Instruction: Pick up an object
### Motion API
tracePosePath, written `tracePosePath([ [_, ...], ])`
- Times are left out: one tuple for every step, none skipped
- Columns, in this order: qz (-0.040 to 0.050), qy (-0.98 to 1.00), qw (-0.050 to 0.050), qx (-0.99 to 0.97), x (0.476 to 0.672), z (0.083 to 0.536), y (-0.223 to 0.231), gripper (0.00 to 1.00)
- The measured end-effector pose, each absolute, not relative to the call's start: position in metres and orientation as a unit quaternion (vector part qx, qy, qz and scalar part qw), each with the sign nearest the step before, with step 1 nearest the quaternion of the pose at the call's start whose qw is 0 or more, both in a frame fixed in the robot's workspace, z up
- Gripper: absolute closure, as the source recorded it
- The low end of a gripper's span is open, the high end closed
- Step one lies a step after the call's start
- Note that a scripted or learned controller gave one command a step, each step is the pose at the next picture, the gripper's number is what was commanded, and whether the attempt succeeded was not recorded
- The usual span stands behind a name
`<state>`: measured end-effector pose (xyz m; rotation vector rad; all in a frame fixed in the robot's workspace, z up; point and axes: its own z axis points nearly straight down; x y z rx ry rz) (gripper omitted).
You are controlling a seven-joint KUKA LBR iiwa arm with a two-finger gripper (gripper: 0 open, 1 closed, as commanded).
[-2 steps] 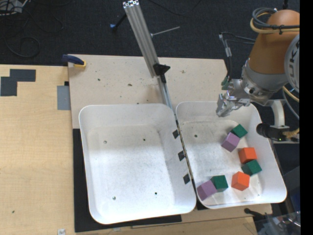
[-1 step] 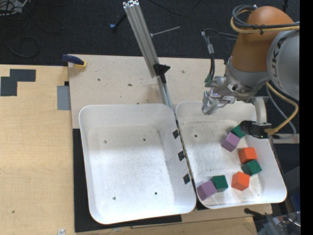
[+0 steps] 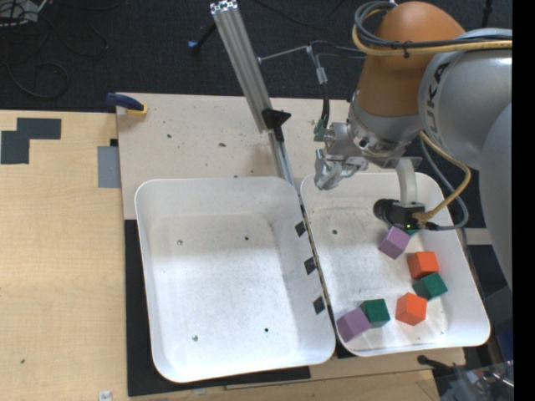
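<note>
I hold the gripper [image 3: 333, 174] at 12 o'clock over the right bin [image 3: 351, 224], fingers released, nothing between them; blocks cluster at 5 o'clock, nearest the purple block [image 3: 394, 242], so I judge the descent still pending

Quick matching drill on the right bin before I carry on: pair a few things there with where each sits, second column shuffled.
Things:
1. gripper
2. purple cube near the black fixture
3. green cube beside the other purple cube
4. orange cube nearest the front rim

Places:
A. front of the right bin, just right of a purple cube
B. above the right bin's back left corner
C. middle of the right bin, up-left of another orange cube
D. front right area, below a green cube

Pairs: 1-B, 2-C, 3-A, 4-D
</note>
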<state>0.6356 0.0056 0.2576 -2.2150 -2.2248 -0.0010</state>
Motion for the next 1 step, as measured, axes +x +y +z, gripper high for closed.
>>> tracePosePath([
  [0.0003,-0.708,0.001,-0.706,0.6467,0.2418,0.0605,1.0],
])
